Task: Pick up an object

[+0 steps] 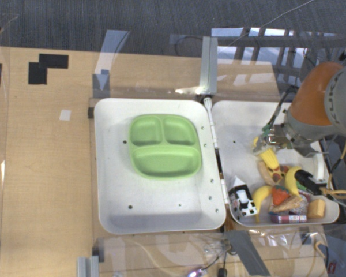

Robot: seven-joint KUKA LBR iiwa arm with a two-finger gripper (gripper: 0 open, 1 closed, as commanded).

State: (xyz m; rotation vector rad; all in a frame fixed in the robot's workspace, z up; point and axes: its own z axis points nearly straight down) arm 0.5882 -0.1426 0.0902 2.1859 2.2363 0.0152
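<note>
My gripper (267, 138) hangs low over the upper middle of the right bin (236, 120), at the end of the grey arm with its orange band (312, 100). Just below it lies a yellow corn-like toy (269, 158), very near or touching the gripper's tip. A pile of small toys fills the bin's near right corner: a yellow banana (292, 179), a red piece (280, 197), a yellow lemon-shaped piece (260, 196), a black-and-white box (240, 199), a tan bread-like piece (316, 208) and a purple-capped tube (288, 217).
The left bin (112, 201) holds a green divided plate (164, 145) near its centre. A metal divider (214, 149) runs between the two bins. Cables and metal framing stand behind the right bin. Wooden bench stretches to the left.
</note>
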